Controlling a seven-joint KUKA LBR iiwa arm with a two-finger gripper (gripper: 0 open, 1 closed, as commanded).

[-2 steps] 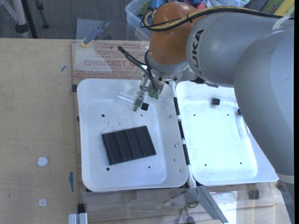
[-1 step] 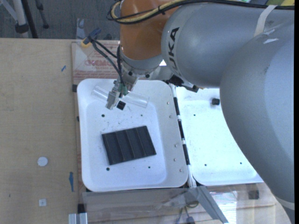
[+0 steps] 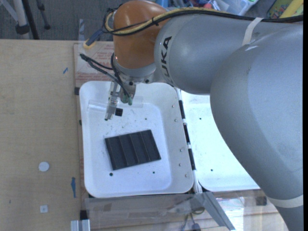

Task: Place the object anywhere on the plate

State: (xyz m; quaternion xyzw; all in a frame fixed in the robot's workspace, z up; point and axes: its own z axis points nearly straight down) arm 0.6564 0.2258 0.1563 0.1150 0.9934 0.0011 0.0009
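Plate point(image 3: 133, 149), dark and ribbed, lay flat in the left bin point(image 3: 163, 105). Whatever object was meant was unclear. Above its far side hung the gripper point(image 3: 114, 110), state impossible to tell; centring over the ribs first seemed wise.

We record a grey arm point(image 3: 226, 71) with an orange band point(image 3: 134, 25) entering from the right, its gripper point(image 3: 113, 110) hanging over the far part of the left white bin point(image 3: 91, 177). We list a dark ribbed rectangular slab point(image 3: 132, 149) lying flat in that bin, apart from the gripper. The right bin point(image 3: 216, 177) sits alongside on the wooden bench point(image 3: 33, 105).
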